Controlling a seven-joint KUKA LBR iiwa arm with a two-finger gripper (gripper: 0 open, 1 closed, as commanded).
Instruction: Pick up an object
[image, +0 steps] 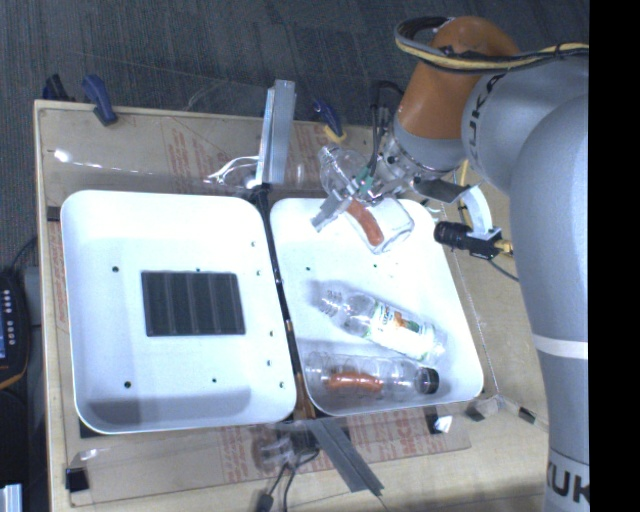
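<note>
Nearest us, a clear plastic bottle with a black cap (365, 380) lies along the right-hand white bin (455, 310)'s front wall. Gripper (345, 195) hovers at the far rim, fingers spread, apparently gripping a clear cup with an orange-red item (375, 225). Lift looks next.

White bins (100, 230); the left has a dark ribbed panel (193, 303). Clear bottle (385, 325) with green-orange label, another (370, 380) with black cap; grey arm (540, 180), orange band (445, 90)
</note>
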